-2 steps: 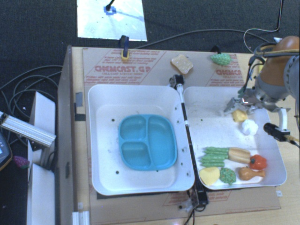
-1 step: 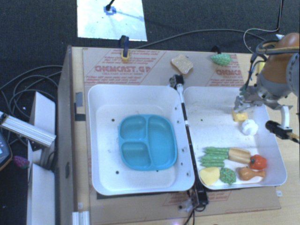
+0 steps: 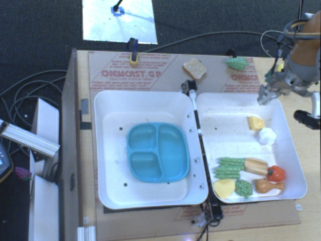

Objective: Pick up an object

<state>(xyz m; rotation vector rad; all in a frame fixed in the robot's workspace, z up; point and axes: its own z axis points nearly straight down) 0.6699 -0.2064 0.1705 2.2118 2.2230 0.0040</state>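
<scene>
While the hand (image 3: 264, 97), grip state impossible to tell, hovers at upper right, it should drop squarely over the yellow block (image 3: 255, 123), avoiding the white ball (image 3: 267, 136).

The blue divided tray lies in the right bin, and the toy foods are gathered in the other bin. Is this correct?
Not quite. The camera view shows the blue divided tray in the left bin, not the right one. The toy foods are gathered in the other bin, the right bin.
</scene>
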